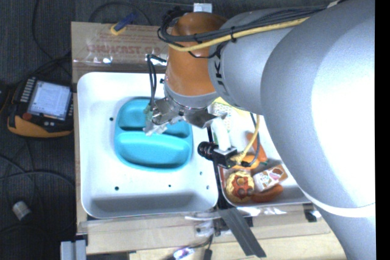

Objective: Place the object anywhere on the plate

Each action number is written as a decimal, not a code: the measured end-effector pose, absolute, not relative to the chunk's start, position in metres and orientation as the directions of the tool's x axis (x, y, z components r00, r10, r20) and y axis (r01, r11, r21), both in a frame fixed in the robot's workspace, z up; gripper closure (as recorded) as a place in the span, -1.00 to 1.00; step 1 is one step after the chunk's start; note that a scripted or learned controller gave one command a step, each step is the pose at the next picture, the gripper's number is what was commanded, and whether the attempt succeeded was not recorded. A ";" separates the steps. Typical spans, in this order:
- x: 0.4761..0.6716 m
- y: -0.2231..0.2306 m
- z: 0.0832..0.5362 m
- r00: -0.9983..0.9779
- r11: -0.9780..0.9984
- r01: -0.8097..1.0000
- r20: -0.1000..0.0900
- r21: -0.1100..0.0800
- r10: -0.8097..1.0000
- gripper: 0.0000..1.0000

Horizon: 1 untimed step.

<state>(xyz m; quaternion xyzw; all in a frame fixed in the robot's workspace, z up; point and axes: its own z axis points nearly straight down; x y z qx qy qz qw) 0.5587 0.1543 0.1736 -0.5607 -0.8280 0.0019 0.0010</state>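
Because the gripper (157, 120) is positioned low over the blue plate (151, 152) in the left bin (97, 131), close to the ridge that divides the plate into two compartments, contact with that ridge is judged the main hazard. How far the pincer is open cannot be told, and whether anything is held cannot be told either; a small greenish shape is seen at the fingertips, but it is too blurred to be identified. The task's object therefore cannot be located with certainty. If nothing is held, the placement fails outright. Several packaged items (253, 182) are seen in the right bin (292, 195), partly hidden under the arm (292, 82).
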 end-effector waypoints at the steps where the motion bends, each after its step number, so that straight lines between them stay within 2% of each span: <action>1: 0.559 0.154 0.173 -0.371 0.371 0.929 0.000 -0.004 0.929 -1.00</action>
